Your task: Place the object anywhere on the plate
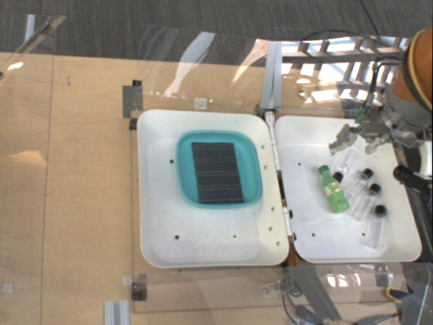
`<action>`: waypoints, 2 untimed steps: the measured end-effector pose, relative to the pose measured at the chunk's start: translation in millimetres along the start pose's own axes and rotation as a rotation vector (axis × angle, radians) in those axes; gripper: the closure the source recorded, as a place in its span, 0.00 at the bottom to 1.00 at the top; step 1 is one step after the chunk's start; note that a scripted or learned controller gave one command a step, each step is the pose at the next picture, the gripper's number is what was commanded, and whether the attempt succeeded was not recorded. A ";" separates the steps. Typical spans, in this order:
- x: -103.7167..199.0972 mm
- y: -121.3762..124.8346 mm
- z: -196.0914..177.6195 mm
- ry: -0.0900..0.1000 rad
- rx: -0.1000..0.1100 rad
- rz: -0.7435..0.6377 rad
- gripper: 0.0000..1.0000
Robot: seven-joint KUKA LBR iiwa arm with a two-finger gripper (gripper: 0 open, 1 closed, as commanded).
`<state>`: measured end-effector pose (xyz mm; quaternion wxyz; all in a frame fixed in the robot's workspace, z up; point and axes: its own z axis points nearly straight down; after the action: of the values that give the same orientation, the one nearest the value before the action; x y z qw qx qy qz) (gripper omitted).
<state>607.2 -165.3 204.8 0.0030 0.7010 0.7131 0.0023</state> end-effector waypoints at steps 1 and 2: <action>-39.6 -57.7 -52.0 -0.002 0.000 0.123 0.00; -25.0 -89.8 -176.7 -0.002 -0.002 0.130 0.00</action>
<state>516.5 -191.7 380.8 0.0043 0.7459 0.6661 0.0023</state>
